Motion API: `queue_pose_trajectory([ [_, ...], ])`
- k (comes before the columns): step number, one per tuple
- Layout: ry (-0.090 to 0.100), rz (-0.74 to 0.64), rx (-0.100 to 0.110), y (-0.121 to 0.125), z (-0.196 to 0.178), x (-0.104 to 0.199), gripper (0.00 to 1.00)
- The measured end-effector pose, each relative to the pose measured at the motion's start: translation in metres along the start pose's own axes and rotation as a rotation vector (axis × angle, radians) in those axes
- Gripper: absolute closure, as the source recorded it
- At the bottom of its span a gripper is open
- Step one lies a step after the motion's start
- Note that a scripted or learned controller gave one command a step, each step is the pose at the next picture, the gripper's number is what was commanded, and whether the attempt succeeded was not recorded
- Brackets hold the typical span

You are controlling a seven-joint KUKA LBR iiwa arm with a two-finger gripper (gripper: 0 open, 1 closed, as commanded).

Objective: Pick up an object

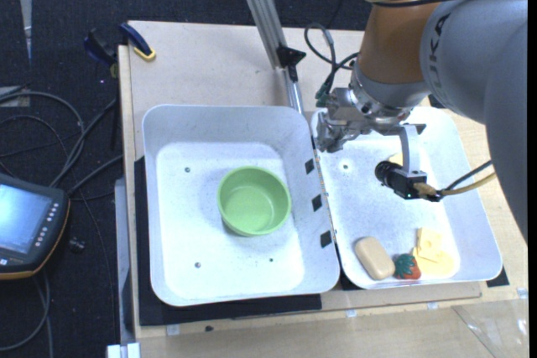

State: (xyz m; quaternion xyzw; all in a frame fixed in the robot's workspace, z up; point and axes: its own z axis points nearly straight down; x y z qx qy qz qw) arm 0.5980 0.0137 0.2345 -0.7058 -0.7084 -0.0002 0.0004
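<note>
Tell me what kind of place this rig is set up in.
Probably a robotics lab: a plywood bench carrying two shallow white bins, a handheld teach pendant with a lit screen on the dark floor, and loose cables around it.

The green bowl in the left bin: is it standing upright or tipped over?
Upright. The green bowl sits in the left bin with its round rim facing up, showing its inside floor.

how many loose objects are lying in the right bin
3, all by its near edge: a tan lump, a small red and green thing beside it, and a yellow piece to the right. The arm covers the bin's far part, so more may be hidden.
</note>
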Motion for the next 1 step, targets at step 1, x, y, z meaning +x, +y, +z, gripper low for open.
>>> queue_pose_trajectory([
  [1,0.000,-0.001,0.001,0.0047,0.0101,0.0531,1.00],
])
